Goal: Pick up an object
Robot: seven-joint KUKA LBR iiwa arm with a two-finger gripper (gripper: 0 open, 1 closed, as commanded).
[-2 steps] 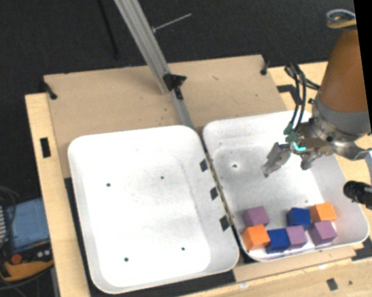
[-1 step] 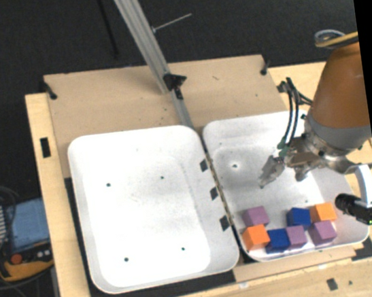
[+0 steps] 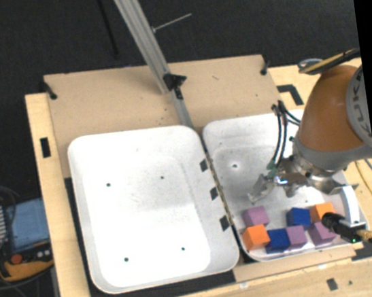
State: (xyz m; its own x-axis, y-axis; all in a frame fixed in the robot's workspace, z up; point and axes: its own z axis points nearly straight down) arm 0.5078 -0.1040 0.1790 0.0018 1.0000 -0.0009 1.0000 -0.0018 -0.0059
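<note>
Arm (image 3: 329,117) marked "KU", over blocks (image 3: 290,227)

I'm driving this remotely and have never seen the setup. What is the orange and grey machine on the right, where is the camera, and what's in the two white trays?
The machine is a grey robot arm with an orange band, reaching in from the right. Its two-finger metal gripper hangs over the right shallow white bin, above the blocks, with nothing visibly between its fingers. One fixed camera looks down at a slant on the wooden bench. Small blocks cluster at the right bin's near edge: an orange cube, blue cubes and purple cubes. The left shallow white bin sits alongside.
</note>
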